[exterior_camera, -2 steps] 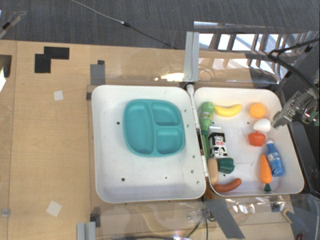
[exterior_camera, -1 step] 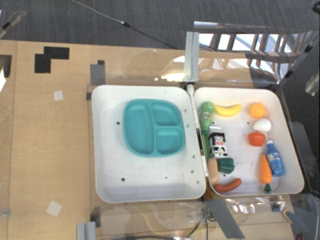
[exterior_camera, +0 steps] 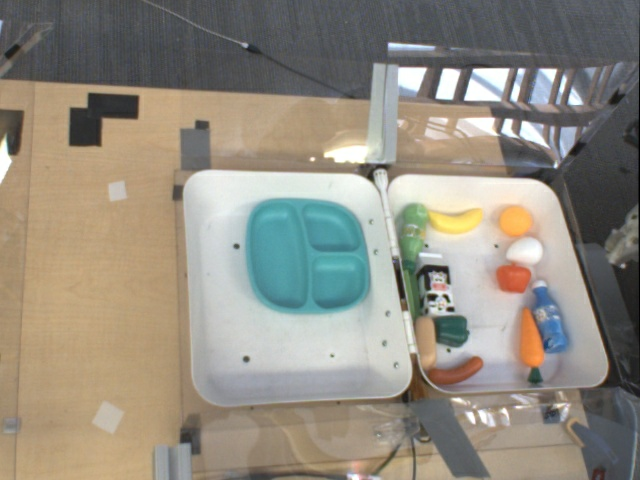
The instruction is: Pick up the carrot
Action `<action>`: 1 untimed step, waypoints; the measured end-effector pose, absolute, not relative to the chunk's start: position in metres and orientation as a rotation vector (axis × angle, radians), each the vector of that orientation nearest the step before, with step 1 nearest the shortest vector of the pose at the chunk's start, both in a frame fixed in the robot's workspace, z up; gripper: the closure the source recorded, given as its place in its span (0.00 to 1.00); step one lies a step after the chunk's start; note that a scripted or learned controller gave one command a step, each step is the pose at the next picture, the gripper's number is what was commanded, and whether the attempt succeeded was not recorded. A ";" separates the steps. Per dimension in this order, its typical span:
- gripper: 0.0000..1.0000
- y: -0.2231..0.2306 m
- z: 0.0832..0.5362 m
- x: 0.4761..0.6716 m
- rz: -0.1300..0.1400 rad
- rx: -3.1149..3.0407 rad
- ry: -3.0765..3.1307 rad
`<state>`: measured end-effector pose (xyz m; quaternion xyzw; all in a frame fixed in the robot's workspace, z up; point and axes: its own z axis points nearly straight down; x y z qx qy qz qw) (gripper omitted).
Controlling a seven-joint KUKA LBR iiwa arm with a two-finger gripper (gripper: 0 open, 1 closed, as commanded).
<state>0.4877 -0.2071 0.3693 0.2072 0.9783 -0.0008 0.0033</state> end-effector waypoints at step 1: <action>1.00 -0.203 0.097 0.490 -0.003 0.497 3.091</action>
